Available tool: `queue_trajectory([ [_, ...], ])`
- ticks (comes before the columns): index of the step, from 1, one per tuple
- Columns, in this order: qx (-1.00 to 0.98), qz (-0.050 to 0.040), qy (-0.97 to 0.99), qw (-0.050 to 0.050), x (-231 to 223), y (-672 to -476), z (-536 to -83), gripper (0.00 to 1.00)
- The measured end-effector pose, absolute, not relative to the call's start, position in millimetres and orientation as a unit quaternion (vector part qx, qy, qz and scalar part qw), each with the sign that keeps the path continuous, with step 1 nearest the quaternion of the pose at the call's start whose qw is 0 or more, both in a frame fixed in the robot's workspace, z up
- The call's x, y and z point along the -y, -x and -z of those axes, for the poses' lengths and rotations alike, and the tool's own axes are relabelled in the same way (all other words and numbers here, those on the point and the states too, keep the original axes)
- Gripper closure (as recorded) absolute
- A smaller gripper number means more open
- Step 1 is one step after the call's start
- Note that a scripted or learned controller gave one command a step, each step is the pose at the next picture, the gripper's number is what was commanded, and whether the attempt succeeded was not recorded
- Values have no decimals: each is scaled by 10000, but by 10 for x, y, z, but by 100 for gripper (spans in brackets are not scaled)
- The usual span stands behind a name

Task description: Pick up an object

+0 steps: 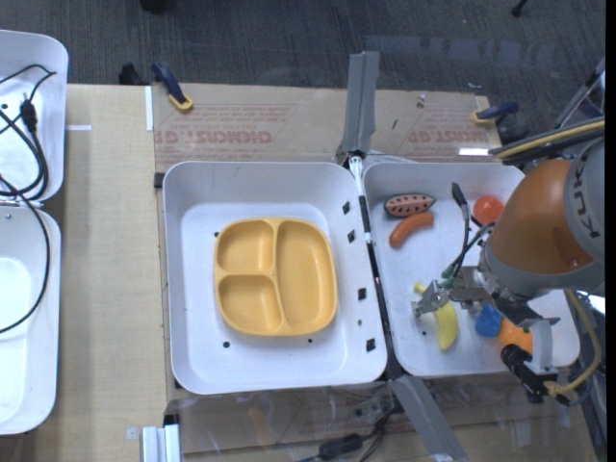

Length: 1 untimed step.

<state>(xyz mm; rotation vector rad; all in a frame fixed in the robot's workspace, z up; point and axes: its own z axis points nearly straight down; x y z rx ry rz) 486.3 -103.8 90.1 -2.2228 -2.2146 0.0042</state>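
We see the arm (pixel 544 224) reaching in from 3 o'clock over the right bin (pixel 423 354), with its gripper (pixel 435 299) low above the bin floor near the yellow banana (pixel 447 323). The banana lies at about 5 o'clock from the gripper, touching or just beside it; its long axis runs roughly 12 to 6 o'clock, slightly bowed. Whether the claw is open, closed or gripping, we cannot tell. The banana looks smooth, small and plastic, probably a toy, bright yellow with a darker tip. Around it lie an orange sausage (pixel 411 228) at 11 o'clock, a brown oval piece (pixel 409 203) beyond that, a red-orange ball (pixel 488 207) at 1 o'clock, and a blue object (pixel 487 321) at 3 o'clock. The left bin (pixel 192 354) holds a yellow divided plate (pixel 275 276). We judge the banana the likeliest target.
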Motion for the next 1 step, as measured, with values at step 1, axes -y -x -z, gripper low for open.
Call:
queue_trajectory([
  [1, 7039, -18, 7103, 23, 1048, -4861, -985, 100],
])
